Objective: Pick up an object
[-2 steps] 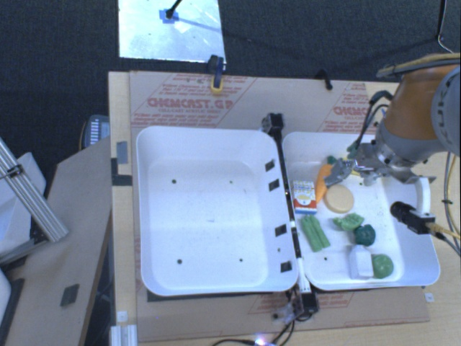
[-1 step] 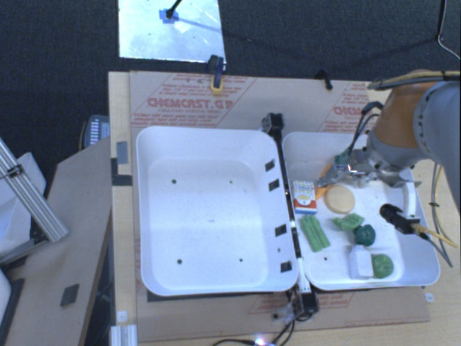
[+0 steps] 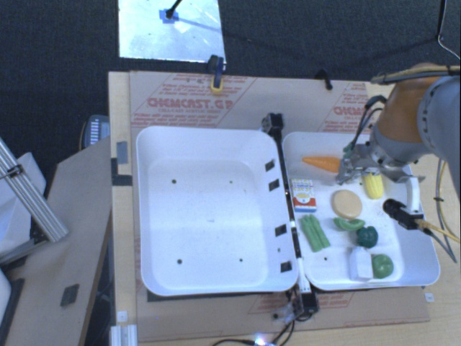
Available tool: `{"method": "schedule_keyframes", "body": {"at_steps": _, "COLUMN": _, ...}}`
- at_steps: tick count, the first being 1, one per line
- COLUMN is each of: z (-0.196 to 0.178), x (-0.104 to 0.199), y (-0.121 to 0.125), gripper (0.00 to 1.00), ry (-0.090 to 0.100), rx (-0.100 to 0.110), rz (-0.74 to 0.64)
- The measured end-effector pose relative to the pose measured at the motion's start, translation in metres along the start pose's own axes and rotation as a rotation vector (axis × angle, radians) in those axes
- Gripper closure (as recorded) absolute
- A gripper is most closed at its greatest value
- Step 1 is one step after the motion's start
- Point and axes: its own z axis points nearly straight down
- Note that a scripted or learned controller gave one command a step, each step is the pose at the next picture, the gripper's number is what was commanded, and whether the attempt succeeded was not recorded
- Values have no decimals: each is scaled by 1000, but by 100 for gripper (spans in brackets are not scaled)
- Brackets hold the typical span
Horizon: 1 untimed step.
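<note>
Arm's fingers (image 3: 346,173) low in right bin (image 3: 425,265), beside carrot (image 3: 322,163), spread unclear

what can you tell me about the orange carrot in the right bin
The carrot looks like a smooth plastic toy, plain orange, tapering to a point. It lies flat on the floor of the right bin, near the back wall, pointed end toward the divider between the bins and thick end toward the gripper, which hangs right at that end; whether they touch is unclear. It sits apart from the small carton and the tan round piece in front of it.
</note>
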Motion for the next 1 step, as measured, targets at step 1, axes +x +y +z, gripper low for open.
{"method": "schedule_keyframes", "body": {"at_steps": 1, "z": -254, "x": 33, "y": -17, "gripper": 100, "ry": -4, "rx": -8, "rz": -4}}
